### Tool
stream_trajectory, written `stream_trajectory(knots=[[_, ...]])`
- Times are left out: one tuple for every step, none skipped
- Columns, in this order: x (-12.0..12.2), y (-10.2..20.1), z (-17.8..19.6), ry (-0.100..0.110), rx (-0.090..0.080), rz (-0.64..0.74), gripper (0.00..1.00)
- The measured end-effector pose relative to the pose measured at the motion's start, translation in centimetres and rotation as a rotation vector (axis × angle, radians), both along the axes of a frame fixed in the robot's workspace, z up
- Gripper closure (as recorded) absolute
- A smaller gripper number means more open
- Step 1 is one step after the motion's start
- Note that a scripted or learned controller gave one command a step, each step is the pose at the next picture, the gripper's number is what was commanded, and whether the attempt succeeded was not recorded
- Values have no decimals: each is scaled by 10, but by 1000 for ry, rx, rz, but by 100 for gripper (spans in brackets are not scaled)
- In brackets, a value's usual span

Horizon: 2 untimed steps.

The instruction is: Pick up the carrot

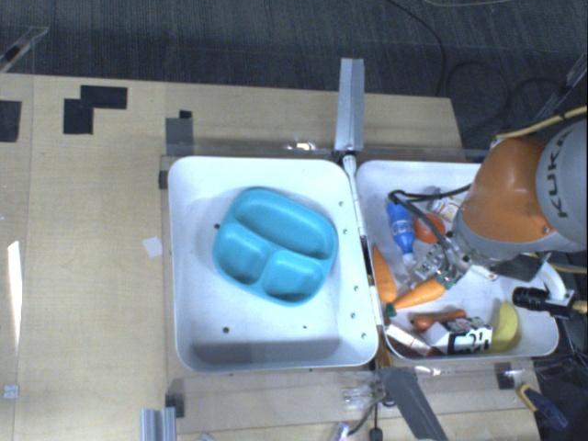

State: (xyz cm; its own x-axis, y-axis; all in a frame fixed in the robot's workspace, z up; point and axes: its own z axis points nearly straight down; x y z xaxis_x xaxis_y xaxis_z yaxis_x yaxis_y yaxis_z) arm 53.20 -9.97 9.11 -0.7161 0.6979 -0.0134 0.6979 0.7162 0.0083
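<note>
From the camera above the bench, my arm [514, 196] comes in from the right, its orange band sitting over the right-hand bin [459, 167]. My gripper [434, 266] is low inside that bin, among the clutter near its middle. Its tips are lost against the objects beneath them, so I cannot tell whether it is released or clenched, and I see nothing clearly held.

The carrot [420, 294] lies in the right bin just below and to the left of my gripper, a tapered orange piece slanting from lower left up toward my tool; its upper end looks to be touching or right beside the gripper, but I cannot tell which. A second orange piece [383, 276] rests against the bin's left wall, close to the carrot.

Above my gripper lies a small blue bottle [401, 229], and beside it something reddish-orange [424, 229]. Along the bin's front edge I see a black-and-white item [469, 340], a yellow-green fruit [504, 325] to its right, and a reddish-brown piece [435, 319] just behind them.

The left bin [197, 246] holds a blue divided tray [274, 243], tilted slightly, well apart from my gripper
</note>
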Motion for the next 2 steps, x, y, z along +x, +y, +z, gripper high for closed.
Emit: stream_trajectory(knots=[[-39, -34, 0, -4, -6, 224, 100], [-9, -21, 0, 0, -4, 270, 100]])
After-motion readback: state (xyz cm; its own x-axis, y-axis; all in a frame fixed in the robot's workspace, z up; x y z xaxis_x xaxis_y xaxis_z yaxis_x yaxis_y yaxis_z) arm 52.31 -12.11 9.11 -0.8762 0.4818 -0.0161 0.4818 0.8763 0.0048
